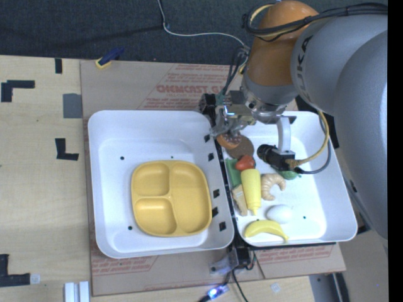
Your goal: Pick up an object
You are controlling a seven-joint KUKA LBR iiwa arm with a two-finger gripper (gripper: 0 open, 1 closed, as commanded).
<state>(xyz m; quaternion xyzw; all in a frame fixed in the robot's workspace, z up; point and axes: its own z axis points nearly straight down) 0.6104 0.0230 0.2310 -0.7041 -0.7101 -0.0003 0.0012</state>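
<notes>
The scene comprises 2 shallow white bins set side by side on a bench. The left bin [101,168] carries 1 yellow divided plate [170,197], placed near its centre. The right bin [327,200] carries the candidate objects, grouped along its left wall: a brown round piece [242,148] near the far left corner, a red and green item [244,163] just below it, a yellow corn cob [252,190], a tan shrimp-shaped piece [273,184], a white egg [279,213] and a yellow banana [264,230] at the near edge.

The gripper [228,126] is positioned over the dividing wall between the 2 bins, at the far left corner of the right bin, just above the brown round piece. Whether the claw is apart or together cannot be told, as the wrist hardware masks it. No object is seen between its parts.

The step in hand is judged to be the approach or descent toward a pick; no lift is under way. For the next move, the tool would need to be centred over 1 object, most likely the brown round piece, clear of the bin wall, before closure is commanded. Collision with the dividing wall is the principal hazard.
</notes>
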